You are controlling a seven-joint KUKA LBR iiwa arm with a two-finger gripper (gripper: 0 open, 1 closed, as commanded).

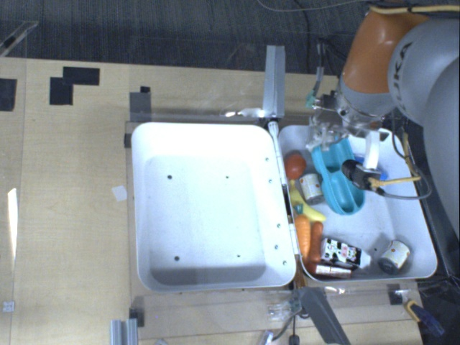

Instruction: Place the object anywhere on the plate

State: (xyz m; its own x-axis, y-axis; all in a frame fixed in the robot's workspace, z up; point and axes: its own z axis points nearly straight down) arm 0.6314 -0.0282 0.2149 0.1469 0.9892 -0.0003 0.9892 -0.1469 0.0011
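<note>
Now two shallow white plastic bins are seen side by side on the pale wooden counter (65, 214). The left bin (208, 207) is shown with a bare white floor. The right bin (413, 228) is filled with small things. A long blue plastic scoop-shaped holder (338, 178) is laid near the middle of it. A round reddish-brown ball-like thing (295, 166) is found by the wall between the bins. A small silver tin can (310, 187) is placed just below it, with a yellow banana-shaped toy (307, 210) and an orange toy carrot (304, 237) lower down. A dark flat packet with a white label (341, 255) is laid near the front wall; its writing is too small to be read. A small grey round can (394, 256) is seen to its right.

The grey arm with its orange band (388, 49) is held over the right bin. The pincer (338, 131) is seen just above the blue holder. It cannot be told how far it is open, or if anything is held.
</note>
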